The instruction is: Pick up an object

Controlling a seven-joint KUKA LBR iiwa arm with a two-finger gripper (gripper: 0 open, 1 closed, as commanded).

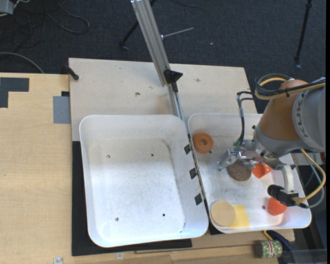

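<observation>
Setting: dark carpeted floor with loose cables behind a pale wooden bench (27, 164); a slanted aluminium rail (154, 40) runs down toward the gap between two bins.
Claw: metal claw (235, 157) sits low in the right bin (225, 126), just above and left of a brown disc; whether it is released or clenched, cannot tell.
Arm: grey body with orange band (283, 120) reaches in from the right, black hoses looped around it.
Brown disc: dark round piece (240, 172) lies on the bin floor just beside the claw's tip; contact unclear.
Orange ring: doughnut-shaped piece (203, 142) lies left of the claw, near the divider side, apart from it.
Red-orange bit: small piece (260, 171) right beside the brown disc.
Orange cone: rounded orange object (275, 205) near the right bin's front right corner.
Tan disc: pale round piece (223, 213) at the front edge, touching a yellow block (241, 217).
Left bin: white tray (99, 131) beside the right bin.
</observation>
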